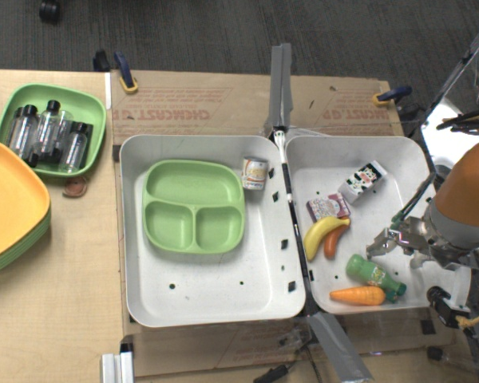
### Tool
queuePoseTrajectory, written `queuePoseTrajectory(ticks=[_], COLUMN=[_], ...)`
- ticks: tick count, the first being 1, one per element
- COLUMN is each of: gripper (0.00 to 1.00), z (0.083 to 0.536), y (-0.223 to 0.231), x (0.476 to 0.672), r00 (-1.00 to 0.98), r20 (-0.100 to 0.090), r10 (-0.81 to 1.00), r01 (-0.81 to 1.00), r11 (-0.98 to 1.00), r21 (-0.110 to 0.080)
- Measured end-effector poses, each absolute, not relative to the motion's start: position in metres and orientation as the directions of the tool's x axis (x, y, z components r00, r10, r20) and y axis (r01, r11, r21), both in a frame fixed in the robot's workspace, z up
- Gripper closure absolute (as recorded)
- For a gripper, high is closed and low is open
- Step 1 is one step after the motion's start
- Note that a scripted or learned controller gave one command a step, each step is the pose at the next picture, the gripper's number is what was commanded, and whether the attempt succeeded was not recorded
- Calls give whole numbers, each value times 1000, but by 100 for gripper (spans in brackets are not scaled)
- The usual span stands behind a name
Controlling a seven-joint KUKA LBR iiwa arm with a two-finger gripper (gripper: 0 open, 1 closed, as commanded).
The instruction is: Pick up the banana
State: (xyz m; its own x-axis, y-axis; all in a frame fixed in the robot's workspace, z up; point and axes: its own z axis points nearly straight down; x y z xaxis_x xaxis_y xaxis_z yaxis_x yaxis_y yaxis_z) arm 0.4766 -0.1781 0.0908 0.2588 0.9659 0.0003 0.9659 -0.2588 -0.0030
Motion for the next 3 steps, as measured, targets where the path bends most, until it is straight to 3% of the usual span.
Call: queuePoseTrajectory(ticks=[1, 2, 3], gripper=[0, 0, 0], z=[115, 127, 108], y=[-120, -165, -208], x=[477, 477, 477], r00=[314, 351, 147], r20=[0, -1, 2], r10=[949, 937, 989], r01=[949, 937, 989], r11=[-314, -351, -147], r21=[-3, -3, -4])
